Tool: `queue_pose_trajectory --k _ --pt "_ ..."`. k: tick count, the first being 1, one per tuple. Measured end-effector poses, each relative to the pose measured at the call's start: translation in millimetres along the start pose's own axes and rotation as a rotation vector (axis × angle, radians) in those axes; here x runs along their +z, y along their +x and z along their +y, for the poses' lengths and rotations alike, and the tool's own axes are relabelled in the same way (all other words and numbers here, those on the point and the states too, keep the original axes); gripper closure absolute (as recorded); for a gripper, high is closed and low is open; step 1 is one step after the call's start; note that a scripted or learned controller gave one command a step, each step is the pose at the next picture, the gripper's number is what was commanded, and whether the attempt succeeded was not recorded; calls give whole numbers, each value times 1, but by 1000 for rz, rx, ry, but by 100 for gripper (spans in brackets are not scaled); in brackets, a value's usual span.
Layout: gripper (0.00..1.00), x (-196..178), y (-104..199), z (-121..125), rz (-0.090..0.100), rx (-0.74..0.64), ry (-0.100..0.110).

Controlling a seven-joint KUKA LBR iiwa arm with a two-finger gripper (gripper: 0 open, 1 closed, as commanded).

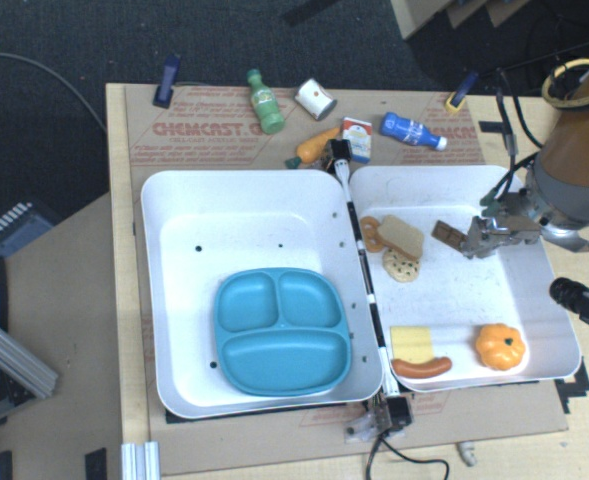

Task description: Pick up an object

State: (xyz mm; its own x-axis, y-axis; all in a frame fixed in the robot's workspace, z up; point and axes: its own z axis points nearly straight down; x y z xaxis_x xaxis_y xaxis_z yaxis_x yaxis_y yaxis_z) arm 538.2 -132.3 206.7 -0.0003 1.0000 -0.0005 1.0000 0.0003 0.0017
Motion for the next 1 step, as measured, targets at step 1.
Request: queue_pose_trajectory --k 1 --pt "100 6 -7 5 -1 1 0"
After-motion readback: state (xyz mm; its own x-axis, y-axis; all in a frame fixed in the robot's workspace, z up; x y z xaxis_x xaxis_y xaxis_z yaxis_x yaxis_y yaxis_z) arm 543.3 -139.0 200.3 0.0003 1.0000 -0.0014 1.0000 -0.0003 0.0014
